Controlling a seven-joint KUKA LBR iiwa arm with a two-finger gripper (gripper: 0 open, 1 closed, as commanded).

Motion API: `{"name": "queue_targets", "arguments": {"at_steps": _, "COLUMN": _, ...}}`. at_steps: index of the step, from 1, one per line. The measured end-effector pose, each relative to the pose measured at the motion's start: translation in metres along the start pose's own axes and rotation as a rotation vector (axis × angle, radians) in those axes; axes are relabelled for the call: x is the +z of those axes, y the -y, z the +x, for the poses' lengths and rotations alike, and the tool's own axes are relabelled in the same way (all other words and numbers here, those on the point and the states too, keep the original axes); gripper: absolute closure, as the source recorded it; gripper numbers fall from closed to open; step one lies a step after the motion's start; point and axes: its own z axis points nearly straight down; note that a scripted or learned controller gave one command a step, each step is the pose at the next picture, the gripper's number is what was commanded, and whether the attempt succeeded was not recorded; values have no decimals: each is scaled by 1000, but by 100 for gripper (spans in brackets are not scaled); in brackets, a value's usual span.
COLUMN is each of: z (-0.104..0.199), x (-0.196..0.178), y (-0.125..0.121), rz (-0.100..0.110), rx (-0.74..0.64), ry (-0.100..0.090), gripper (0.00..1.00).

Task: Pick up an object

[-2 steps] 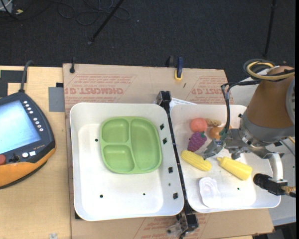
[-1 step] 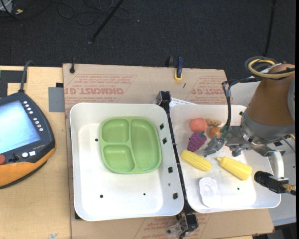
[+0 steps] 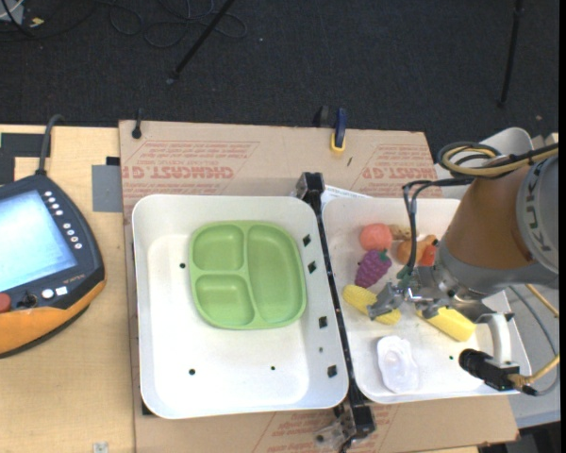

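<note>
- Yellow plastic toy piece [image 3: 360,298], the likeliest pick, lies in the right white bin [image 3: 434,385] just left of the gripper [image 3: 392,302].
- The gripper hangs low over the right bin, its metal tip close to that yellow piece; I cannot tell whether it is spread or closed, and nothing shows in its grasp.
- Just above the gripper lies a purple plastic grape bunch [image 3: 372,267], beyond it a pinkish-red round toy fruit [image 3: 376,236].
- Right of the gripper lies a yellow plastic banana-shaped toy [image 3: 449,324]; below it a white crumpled soft object [image 3: 397,362].
- Far left of the gripper, in the left white bin [image 3: 170,366], sits a green plastic divided plate [image 3: 245,275].
- To pick cleanly, I judge the gripper should centre over one yellow toy only, descend straight, and avoid nudging the grapes.
</note>
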Motion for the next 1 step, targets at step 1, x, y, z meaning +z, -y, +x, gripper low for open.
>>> {"name": "queue_targets", "arguments": {"at_steps": 1, "z": 2, "x": 49, "y": 0, "rz": -7, "rx": 1, "ry": 2, "gripper": 0}}
